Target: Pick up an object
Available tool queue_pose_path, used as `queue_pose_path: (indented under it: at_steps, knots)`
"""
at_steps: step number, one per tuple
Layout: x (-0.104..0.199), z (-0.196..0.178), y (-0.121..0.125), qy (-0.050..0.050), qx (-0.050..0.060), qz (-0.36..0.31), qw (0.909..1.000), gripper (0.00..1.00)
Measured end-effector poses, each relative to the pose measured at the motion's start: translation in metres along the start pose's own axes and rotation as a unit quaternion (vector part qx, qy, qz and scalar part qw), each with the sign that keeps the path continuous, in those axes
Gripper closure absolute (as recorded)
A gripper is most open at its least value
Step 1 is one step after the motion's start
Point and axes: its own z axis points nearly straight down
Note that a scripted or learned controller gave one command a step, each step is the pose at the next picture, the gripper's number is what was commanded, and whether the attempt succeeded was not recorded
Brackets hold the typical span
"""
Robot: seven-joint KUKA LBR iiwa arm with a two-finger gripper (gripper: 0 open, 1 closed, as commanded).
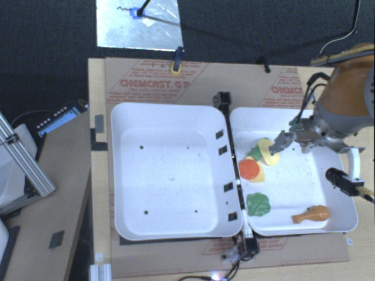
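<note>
My gripper (pixel 282 142) hangs over the right bin (pixel 345 215), reaching in from the right under the arm's orange band. Its tip is at the upper right edge of a pale yellow toy (pixel 267 151), which lies in a small cluster near the bin's left wall. In the same cluster are a green piece (pixel 254 154) and a red-orange round toy (pixel 249 168) resting on another yellow piece (pixel 258 177). A green leafy toy (pixel 258 204) lies nearer the front. A brown drumstick (pixel 312 215) rests at the bin's front right.
The left bin (pixel 126 157) stands beside the right one, with a black-clipped divider (pixel 232 163) between them. A black part of the arm (pixel 343 182) juts over the right bin's right rim. Cardboard (pixel 158 78) lies beneath both bins.
</note>
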Motion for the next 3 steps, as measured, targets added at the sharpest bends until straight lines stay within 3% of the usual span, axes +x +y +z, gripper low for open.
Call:
queue_pose_path:
  at_steps: [1, 2, 3]
  knots:
    - [0.033, 0.11, 0.003, 0.002, 0.003, -0.002, 1.0, 0.0]
    - [0.03, 0.094, 0.005, 0.0, -0.001, -0.001, 1.0, 1.0]
    - [0.058, -0.124, 0.048, -0.001, -0.01, -0.003, 0.9999, 1.0]
